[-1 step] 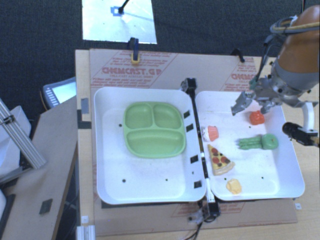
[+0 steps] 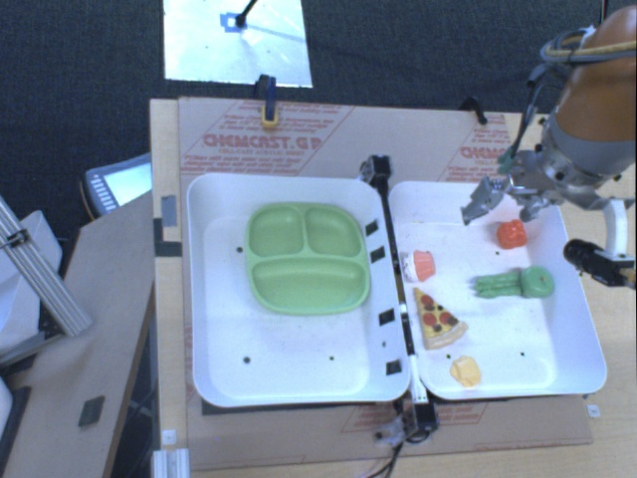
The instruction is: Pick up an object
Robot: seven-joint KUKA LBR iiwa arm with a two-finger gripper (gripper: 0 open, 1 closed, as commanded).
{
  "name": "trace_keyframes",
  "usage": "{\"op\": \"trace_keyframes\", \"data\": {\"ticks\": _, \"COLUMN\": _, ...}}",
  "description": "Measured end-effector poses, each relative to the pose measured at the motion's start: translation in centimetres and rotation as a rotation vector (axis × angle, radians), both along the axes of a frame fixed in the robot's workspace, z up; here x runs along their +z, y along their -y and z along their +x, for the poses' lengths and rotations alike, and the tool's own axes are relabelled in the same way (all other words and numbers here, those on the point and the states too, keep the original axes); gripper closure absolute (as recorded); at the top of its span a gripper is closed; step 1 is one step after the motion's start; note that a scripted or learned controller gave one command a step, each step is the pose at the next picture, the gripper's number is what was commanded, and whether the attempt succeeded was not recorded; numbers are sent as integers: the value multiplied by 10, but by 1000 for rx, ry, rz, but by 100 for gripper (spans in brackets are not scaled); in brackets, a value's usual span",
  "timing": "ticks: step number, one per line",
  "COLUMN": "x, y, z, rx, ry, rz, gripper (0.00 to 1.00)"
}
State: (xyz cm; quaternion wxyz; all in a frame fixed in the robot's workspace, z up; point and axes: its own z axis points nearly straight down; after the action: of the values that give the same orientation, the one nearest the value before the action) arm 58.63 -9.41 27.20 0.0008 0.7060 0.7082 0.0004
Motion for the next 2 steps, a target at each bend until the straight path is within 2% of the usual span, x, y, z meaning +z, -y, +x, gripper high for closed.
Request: {"op": "trace_keyframes", "data": {"ticks": 2, "x": -95, "y": -11, "z": 1, "rx": 0, "ry": -5, "rz": 1, "gripper": 0}}
